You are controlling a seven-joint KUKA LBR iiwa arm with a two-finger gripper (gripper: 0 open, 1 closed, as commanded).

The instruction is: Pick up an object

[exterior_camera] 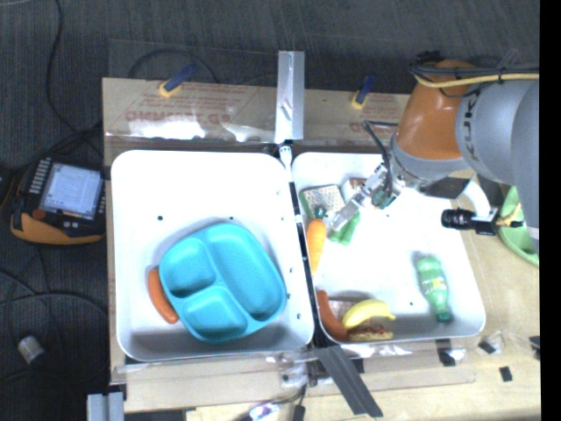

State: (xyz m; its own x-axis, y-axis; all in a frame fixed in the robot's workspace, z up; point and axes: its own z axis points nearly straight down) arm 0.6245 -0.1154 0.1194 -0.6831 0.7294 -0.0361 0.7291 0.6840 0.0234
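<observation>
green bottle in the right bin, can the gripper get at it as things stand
Probably yes. The green bottle lies alone on bare bin floor, nothing over it, and the gripper hangs over the same right bin.

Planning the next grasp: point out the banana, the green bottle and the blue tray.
banana (368, 311): camera view, middle of its curve.
green bottle (433, 286): camera view, mid-body.
blue tray (263, 292): camera view, large compartment floor.

I see a blue tray (223, 281) in my left white bin (140, 182), with a hot dog (160, 296) touching its side.
</observation>
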